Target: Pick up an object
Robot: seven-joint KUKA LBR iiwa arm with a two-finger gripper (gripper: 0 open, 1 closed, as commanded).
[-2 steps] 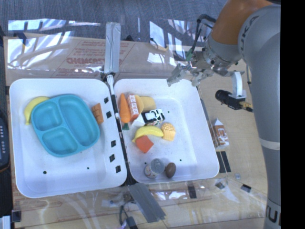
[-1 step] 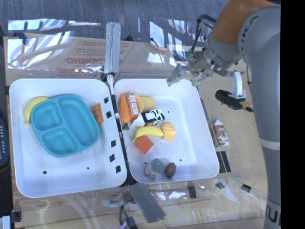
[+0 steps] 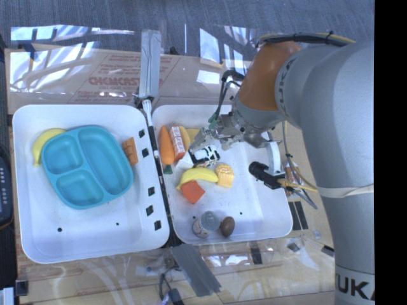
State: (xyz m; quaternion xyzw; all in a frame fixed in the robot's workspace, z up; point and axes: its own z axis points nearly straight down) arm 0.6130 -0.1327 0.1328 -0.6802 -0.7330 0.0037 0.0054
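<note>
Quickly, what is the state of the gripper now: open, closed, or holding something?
Two-finger gripper: cannot be told; it sits low in the right white bin, above the yellow toy banana.

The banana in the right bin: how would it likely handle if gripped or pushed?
The banana looks like smooth, stiff toy plastic, so probably light and a bit slippery. Its curve may make it pivot when pushed; it leans on the orange block, which would likely shift too.
</note>
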